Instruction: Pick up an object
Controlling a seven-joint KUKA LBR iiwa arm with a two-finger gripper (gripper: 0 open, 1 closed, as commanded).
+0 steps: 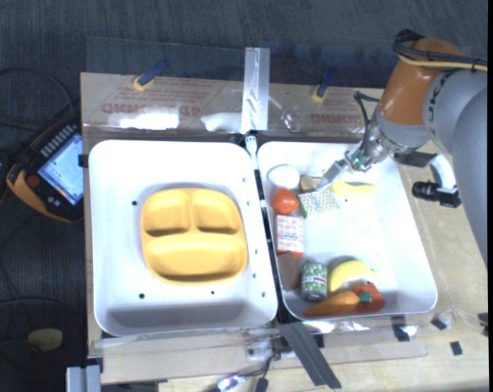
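The right bin (pixel 401 243) holds several items. A white round lid (pixel 283 175), a red tomato (pixel 286 202) and a red-and-white packet (pixel 290 235) lie along its left side. A green can (pixel 314 278), a yellow fruit (pixel 349 273), an orange carrot (pixel 335 304) and a red piece (pixel 371 298) sit at the front. A checkered packet (pixel 319 202) and a pale yellow piece (pixel 353 189) lie near the back. My gripper (pixel 335 171) reaches down-left from the wrist, its tip just above the checkered packet and beside a small brown item (pixel 309 183).
The left bin (pixel 116 300) carries a yellow compartment tray (pixel 194 233). A divider wall (pixel 264 243) runs between the bins. A handheld controller (pixel 55 174) lies off the bench at left. The grey arm (pixel 467 137) fills the right side.
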